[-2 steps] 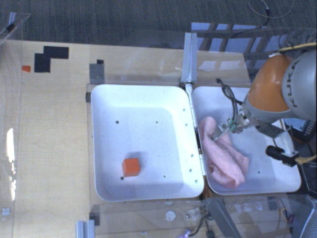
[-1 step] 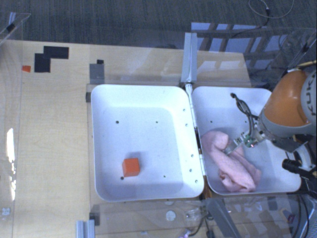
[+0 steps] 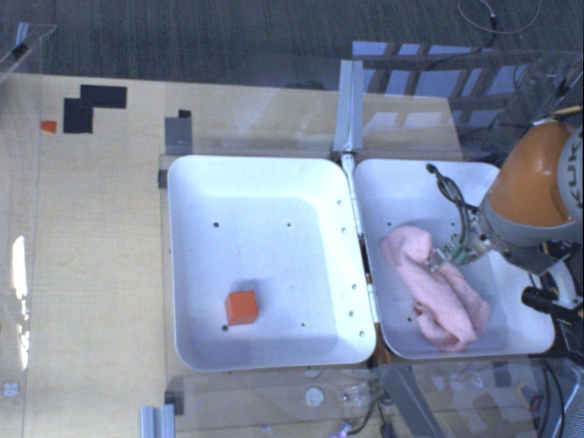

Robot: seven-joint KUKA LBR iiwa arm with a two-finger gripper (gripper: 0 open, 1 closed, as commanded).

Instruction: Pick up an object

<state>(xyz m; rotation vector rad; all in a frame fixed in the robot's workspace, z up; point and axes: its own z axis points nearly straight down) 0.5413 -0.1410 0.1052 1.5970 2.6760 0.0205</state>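
While the arm point(image 3: 538, 185) reaches in over the right bin point(image 3: 401, 176), its gripper point(image 3: 453, 250) sits low against the pink cloth point(image 3: 429, 286), at the cloth's upper right edge. Whether the tool is apart or clamped on fabric I cannot tell; the tip is small and dark against the folds. Cloth lies crumpled and flat on the bin floor, running diagonally down from the gripper, no part visibly lifted. Left of the cloth, across the bin divider, an orange block point(image 3: 242, 307) rests alone in the left bin point(image 3: 192, 245), well apart from the gripper. Judgement: approach made, contact likely, grasp unconfirmed. Lift not yet done; most of the pick remains.
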